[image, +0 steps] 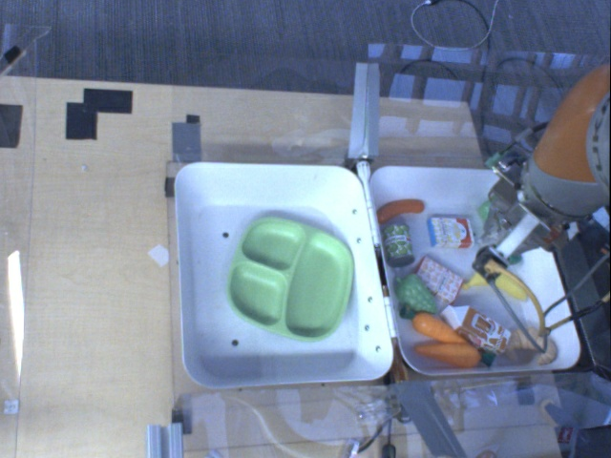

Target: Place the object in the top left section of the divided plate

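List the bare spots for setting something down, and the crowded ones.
Free: all three sections of the green plate, plus left bin floor around it. Crowded: right bin, packed with carrots, cartons, banana.

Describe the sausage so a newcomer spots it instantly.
Take the white bin on the view's right and go to its far left corner. The sausage lies there, just above a dark can; it is reddish-brown, unlike the two orange carrots at the near edge.
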`<state>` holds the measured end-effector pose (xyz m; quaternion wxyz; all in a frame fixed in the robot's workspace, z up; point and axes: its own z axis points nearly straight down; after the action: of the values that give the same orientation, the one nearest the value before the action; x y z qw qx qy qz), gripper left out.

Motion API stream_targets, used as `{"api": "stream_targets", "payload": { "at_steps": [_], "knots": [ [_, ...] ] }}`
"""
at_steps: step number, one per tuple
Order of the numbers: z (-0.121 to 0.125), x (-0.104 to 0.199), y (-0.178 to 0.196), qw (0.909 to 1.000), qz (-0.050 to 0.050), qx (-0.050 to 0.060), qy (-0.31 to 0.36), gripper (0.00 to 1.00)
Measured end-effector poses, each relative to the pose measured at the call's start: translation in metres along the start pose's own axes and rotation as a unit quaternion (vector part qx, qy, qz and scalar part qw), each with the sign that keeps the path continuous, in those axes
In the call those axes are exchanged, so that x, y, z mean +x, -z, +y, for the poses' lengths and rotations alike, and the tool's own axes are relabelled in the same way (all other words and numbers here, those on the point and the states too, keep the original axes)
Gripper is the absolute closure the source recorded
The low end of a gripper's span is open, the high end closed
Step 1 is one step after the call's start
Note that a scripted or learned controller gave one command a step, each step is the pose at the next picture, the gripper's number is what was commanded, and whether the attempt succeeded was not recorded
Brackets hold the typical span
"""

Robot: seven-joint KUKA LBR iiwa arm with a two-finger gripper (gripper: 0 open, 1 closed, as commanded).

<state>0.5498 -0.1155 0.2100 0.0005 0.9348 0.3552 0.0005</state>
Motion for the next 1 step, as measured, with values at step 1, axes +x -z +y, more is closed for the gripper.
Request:
{"api": "stream_targets", "payload": {
  "at_steps": [1],
  "knots": [
    [-0.0131, -0.0715, -0.0054, 0.9998, 0.001, 0.0, 0.018, 1.0]
  ]
}}
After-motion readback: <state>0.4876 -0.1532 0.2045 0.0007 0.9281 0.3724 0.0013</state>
